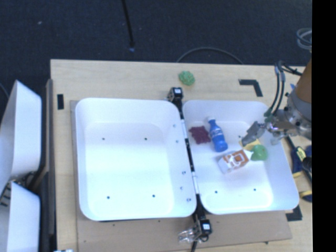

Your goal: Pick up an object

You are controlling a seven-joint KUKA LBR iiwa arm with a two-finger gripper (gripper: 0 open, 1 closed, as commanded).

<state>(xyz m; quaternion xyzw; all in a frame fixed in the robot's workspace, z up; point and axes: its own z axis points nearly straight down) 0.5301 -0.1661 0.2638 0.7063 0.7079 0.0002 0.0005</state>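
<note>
My gripper (265,133) reaches in from the right and hangs over the right side of the right bin (236,203). It is open, with one grey finger (254,129) just above a yellow object (250,139). A green object (259,153) lies just below the gripper. Nothing shows between the fingers. Further left in the bin lie an orange and white packet (233,161), a blue bottle (216,135) and a maroon object (199,135).
The left bin (131,156) adjoins the right one along a hinge-like seam. A green ball (186,78) rests on the wooden bench behind the bins. Black clips (175,94) sit at the seam's ends. Cables hang beside the arm at right.
</note>
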